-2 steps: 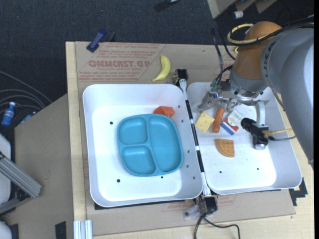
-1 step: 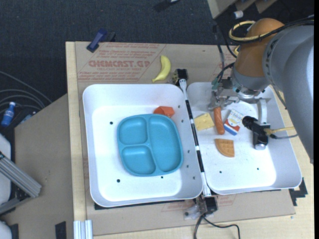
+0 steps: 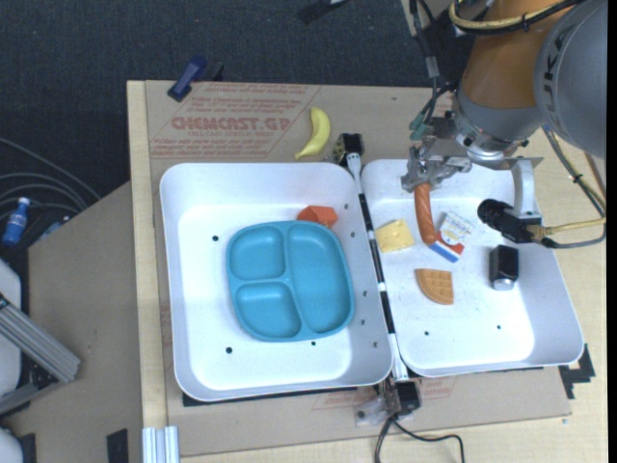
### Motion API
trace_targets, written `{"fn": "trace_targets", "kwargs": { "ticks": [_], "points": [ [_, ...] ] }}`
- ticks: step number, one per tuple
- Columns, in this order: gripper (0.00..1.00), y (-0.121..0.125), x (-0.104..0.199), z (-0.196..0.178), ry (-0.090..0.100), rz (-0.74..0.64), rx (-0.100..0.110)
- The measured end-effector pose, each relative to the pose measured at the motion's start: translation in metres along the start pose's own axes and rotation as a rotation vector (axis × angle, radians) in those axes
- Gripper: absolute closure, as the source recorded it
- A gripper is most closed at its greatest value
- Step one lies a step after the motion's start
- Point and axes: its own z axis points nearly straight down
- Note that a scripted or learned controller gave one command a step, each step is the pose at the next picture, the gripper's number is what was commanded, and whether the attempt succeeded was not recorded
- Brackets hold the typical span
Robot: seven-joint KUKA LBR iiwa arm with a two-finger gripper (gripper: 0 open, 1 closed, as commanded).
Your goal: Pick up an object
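Camera view: the end effector (image 3: 425,177) sits at the upper end of the hot dog (image 3: 425,216), in the right bin (image 3: 540,336); whether it is parted or clamped I cannot tell. A sound grasp probably means straddling the sausage across its width, then rising straight. Just beside it lie the cheese wedge (image 3: 392,235) and a small packet (image 3: 449,236); the bin's back wall is near, leaving more room toward its front

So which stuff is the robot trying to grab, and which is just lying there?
In the job:
tool, down at the top of the hot dog
cheese wedge, waffle piece, small packet, dark block

Just lying about:
blue divided plate
orange piece
banana
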Motion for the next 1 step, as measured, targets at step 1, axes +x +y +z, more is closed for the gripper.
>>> {"fn": "trace_targets", "kwargs": {
  "ticks": [1],
  "points": [
    [1.0, -0.0391, -0.0312, -0.02, 0.0, 0.002, 0.004]
  ]
}}
